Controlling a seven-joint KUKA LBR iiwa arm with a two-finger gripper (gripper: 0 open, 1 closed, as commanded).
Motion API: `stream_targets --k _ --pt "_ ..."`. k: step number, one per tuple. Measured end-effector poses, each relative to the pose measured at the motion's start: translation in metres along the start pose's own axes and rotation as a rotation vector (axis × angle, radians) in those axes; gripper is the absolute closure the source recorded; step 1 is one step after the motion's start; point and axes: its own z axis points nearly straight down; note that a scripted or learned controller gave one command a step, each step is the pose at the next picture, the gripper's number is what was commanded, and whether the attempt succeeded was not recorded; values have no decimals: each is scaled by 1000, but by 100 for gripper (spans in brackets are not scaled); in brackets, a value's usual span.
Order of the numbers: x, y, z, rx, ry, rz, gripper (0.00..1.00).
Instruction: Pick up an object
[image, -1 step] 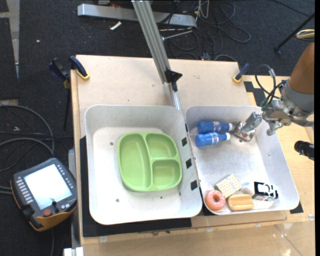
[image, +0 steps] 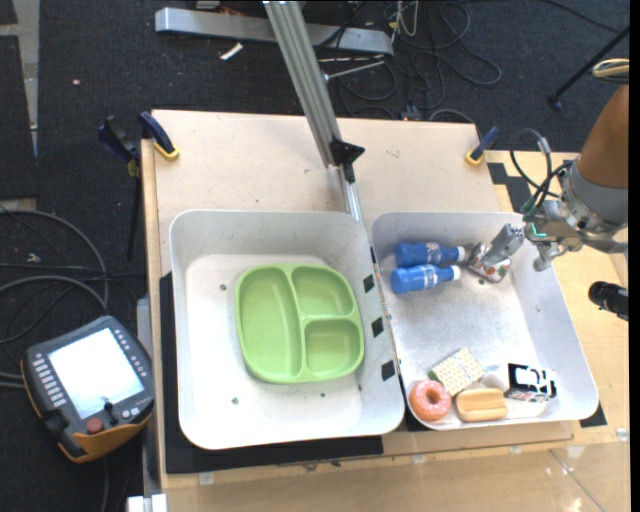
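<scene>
The light is bright and even. The white bins (image: 200, 260) shine a little. Shadows are soft and small. The floor (image: 70, 80) looks dark. The picture is slightly fuzzy.

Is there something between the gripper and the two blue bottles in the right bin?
Nothing visible blocks the way. The gripper is over the right bin, just right of the blue bottles, and between them shows bare bin floor.

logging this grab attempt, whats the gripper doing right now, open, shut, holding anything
Gripper: over the right bin, beside the two blue bottles; open or shut cannot be told, and nothing is seen between its fingers.
</scene>
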Motion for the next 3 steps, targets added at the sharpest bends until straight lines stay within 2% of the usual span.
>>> stream_targets --k 2,3 --pt "-9 -16 101 6 1 3 0" --pt "-8 -16 123 1 0 2 0"
